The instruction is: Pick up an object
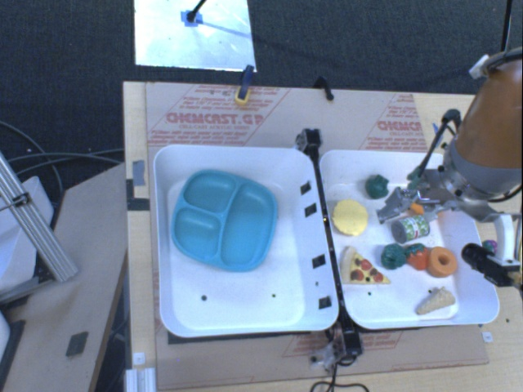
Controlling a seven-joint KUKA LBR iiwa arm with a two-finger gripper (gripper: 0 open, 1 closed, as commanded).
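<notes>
Fingers (398,207) – can't tell if open or closed; we see them low by the can (410,228), nothing lifted yet.

In the right bin (478,310) beneath my tool (400,207), seven small toys lay scattered: a dark green lump (377,186) near the back, a round yellow disc (350,217) toward the divider, and a small can (410,228) on its side just beside my tool. A teal piece (395,256) touched an orange one (417,260), with a ringed doughnut (442,261) beside them. A pizza slice (362,268) lay flat near the front; a pale cone (435,301) rested at the front.
</notes>
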